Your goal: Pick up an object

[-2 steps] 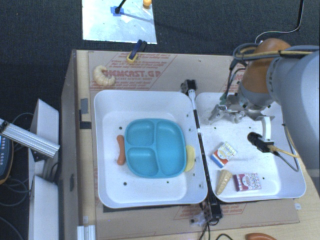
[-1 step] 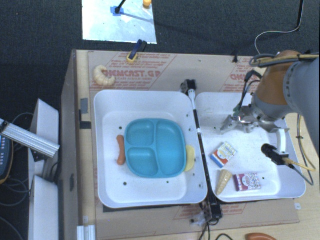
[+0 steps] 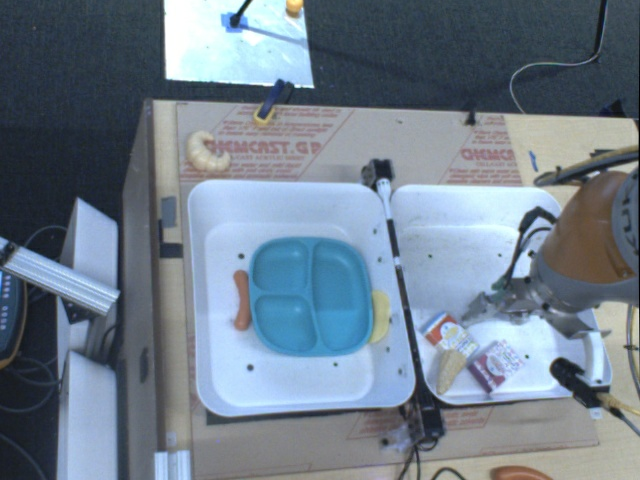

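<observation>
Counter [image 3: 330, 133] is cardboard-topped with red print, set on dark carpet [image 3: 80, 68]; two white bins sit on it side by side. Near edge of counter: cable clutter and a black clip at the seam between bins. Right bin [image 3: 450, 243], near side: ice-cream cone toy [image 3: 450, 366] pointing toward the near wall, a small red-and-white carton [image 3: 441, 327] touching its top, a maroon packet [image 3: 496, 363] just beside the cone on its right. Arm [image 3: 590, 243], grey with an orange band, reaches in from the right over the right bin's right half; the end effector [image 3: 493, 305] hangs low just right of the carton and above the packet, not clearly touching either; cannot tell whether it is spread or pressed together, and nothing visible pinched in it. Left bin [image 3: 220, 218]: blue divided plate [image 3: 310, 296] at center, orange-red sausage toy [image 3: 241, 299] just off its left edge, yellow piece [image 3: 381, 314] peeking from under its right edge against the divider. Far side of counter: pale croissant-like toy [image 3: 207, 150] near the far-left corner, yellow-and-blue tool [image 3: 272, 103] at the far edge. Beyond on the floor: shiny sheet [image 3: 200, 28] with a small orange ball [image 3: 293, 6]. Left of counter: white boxes [image 3: 85, 298] and a metal rail.
</observation>
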`<state>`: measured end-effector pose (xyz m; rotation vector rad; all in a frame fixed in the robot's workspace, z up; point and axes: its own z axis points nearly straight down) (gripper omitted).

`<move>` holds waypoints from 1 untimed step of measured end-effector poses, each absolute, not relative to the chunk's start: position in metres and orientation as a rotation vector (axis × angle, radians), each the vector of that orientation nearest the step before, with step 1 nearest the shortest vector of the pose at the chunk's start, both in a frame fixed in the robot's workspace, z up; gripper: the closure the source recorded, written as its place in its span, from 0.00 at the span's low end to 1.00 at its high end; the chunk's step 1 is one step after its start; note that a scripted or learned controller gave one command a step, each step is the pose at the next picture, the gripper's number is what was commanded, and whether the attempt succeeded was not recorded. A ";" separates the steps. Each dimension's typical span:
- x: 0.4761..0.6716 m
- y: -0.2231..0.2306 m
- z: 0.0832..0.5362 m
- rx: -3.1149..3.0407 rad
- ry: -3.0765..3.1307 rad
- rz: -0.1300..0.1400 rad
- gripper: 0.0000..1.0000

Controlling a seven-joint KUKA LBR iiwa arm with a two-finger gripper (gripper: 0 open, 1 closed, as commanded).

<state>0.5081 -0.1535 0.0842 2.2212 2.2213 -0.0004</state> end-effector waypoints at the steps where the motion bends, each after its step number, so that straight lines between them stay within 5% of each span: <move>1: 0.591 -0.200 0.132 2.213 2.221 0.003 0.00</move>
